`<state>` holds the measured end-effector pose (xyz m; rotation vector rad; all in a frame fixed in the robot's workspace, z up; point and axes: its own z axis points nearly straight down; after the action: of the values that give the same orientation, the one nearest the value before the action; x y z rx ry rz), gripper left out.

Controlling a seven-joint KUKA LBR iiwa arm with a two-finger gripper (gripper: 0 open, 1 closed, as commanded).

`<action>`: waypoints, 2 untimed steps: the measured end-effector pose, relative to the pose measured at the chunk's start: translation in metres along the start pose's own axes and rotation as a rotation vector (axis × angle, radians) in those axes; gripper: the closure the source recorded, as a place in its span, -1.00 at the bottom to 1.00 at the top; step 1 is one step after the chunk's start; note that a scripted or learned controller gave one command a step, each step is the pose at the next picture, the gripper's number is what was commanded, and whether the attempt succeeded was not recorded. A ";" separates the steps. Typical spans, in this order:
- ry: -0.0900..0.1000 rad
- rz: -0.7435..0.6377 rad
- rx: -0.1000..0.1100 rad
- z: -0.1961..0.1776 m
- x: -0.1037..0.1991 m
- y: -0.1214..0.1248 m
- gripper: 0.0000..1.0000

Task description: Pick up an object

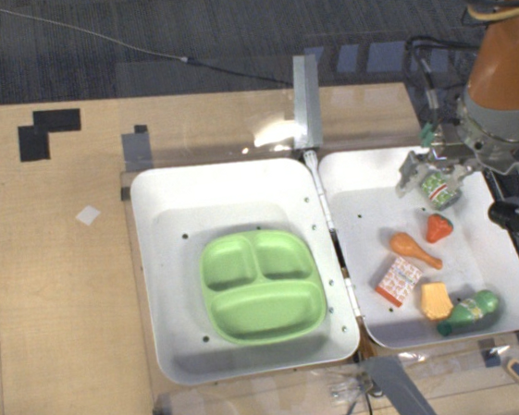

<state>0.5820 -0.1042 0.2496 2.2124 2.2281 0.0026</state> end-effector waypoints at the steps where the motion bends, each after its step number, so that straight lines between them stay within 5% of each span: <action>1: 0.001 0.054 0.003 0.112 0.007 -0.028 -1.00; 2: 0.000 0.026 -0.001 0.155 -0.012 -0.022 -1.00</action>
<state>0.5604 -0.1167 0.0946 2.2405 2.1995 0.0040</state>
